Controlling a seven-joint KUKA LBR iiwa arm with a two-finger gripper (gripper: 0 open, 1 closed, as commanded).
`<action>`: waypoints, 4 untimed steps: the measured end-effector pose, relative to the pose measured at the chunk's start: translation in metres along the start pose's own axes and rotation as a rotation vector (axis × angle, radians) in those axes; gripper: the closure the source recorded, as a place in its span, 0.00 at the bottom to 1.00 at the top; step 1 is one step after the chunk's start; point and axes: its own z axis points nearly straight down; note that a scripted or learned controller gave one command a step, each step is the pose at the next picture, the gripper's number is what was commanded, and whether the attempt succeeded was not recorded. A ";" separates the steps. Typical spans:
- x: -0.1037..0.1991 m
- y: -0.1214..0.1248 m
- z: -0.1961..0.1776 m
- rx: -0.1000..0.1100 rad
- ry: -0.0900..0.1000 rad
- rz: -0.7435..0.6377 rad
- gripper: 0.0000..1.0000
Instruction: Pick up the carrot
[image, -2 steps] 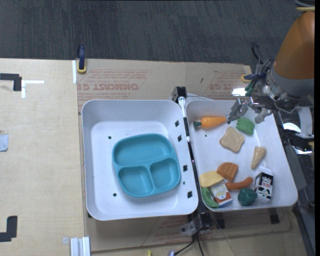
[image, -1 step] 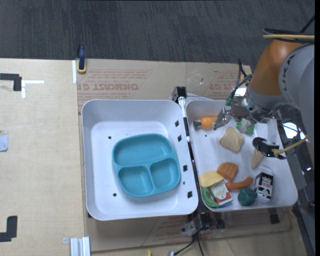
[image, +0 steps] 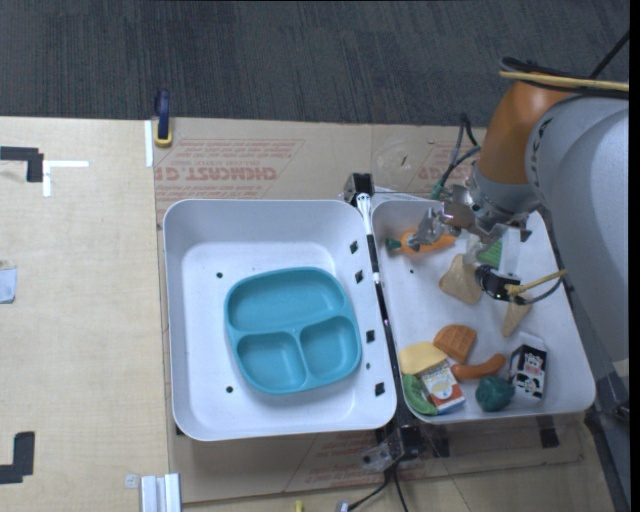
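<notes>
You see the grey arm with the orange band (image: 520, 120) reaching in from the right, its two-finger gripper (image: 440, 225) low over the upper left part of the right white bin (image: 560, 400). The small orange carrot (image: 418, 242) lies at that bin's upper left, near the wall, right at the fingers' tips. It looks like the fingers are touching it, but the view is too small there; you cannot tell whether they are open, closed or gripping it.

Rest of the right bin: a beige wedge-shaped piece (image: 461, 282) just below the gripper, a round brown waffle-like cookie (image: 456, 342), a yellow cheese-like slab (image: 421, 356), an orange-red sausage-shaped piece (image: 480, 367), a dark green lump (image: 494, 394), a small black-and-white carton (image: 528, 370).

The left white bin (image: 190, 300) holds a teal three-compartment plate (image: 292, 328). Both bins sit side by side on the tan desk (image: 80, 330).
</notes>
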 end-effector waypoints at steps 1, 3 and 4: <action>0.003 0.000 -0.010 0.002 0.004 -0.005 1.00; -0.013 0.000 0.003 0.037 0.012 0.236 0.00; -0.015 0.001 -0.006 0.025 0.004 0.237 1.00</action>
